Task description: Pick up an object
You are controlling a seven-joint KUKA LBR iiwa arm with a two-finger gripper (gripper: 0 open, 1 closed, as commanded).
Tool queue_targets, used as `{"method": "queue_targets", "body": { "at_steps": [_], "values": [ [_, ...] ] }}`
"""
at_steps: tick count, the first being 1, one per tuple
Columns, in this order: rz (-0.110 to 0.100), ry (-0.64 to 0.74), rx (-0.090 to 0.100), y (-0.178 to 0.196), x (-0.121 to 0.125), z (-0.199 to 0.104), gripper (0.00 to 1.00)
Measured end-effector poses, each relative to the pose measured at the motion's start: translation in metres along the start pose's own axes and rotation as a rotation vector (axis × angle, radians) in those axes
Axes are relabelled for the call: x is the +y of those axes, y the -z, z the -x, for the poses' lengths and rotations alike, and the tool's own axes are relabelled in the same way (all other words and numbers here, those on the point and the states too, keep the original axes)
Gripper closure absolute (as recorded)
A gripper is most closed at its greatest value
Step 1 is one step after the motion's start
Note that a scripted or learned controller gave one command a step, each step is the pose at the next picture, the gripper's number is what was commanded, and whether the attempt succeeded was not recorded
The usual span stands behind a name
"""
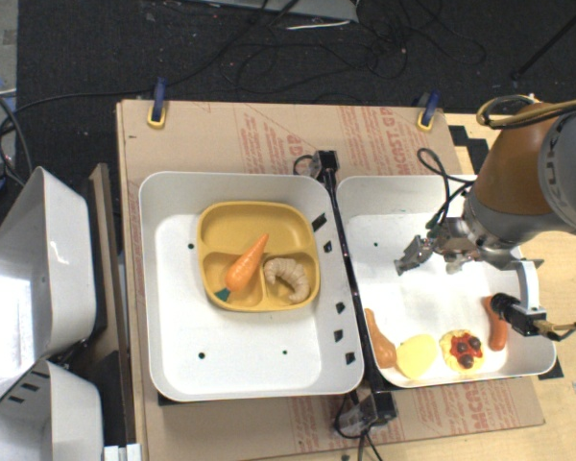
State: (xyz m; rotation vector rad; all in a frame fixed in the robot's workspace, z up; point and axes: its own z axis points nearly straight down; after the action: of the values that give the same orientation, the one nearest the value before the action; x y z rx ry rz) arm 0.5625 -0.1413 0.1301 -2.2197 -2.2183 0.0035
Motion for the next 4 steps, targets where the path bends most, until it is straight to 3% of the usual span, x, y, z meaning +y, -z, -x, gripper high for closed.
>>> {"method": "queue_targets", "body": {
  "at_steps": [1, 2, 4],
  "values": [
    [0.0, 0.0, 0.0, -0.041, -0.001, -0.001, 0.0],
    [0.005, -0.001, -0.001, -0.028, 0.001, 0.0, 1.0],
    [0.01, 0.002, -0.003, 0.082, 0.008, 0.011, 1.0]
  ]
}}
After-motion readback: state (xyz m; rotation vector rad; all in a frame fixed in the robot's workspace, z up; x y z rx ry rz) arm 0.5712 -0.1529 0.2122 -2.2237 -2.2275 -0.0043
